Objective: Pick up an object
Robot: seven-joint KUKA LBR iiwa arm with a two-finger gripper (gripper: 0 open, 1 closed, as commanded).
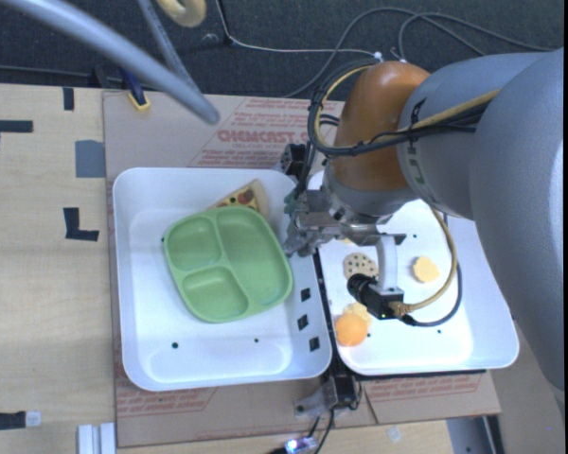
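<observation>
Overhead view of the worktop with two shallow white bins standing side by side on a printed cardboard sheet. The left bin holds a green divided plate, lying flat and slightly turned, with three compartments facing up. A toy pizza slice lies at the plate's far edge, partly covered by it. The right bin holds three smaller things. A round perforated biscuit lies near the bin's left wall. A pale yellow piece lies to its right, apart from it. An orange ball lies near the front left corner. The arm reaches in from the right, its orange band above the far part of the right bin. The gripper sits over the shared wall between the two bins, just beside the plate's right edge (whether it touches the plate cannot be told). Whether the gripper is open or closed cannot be told either, and nothing is seen held in it.
</observation>
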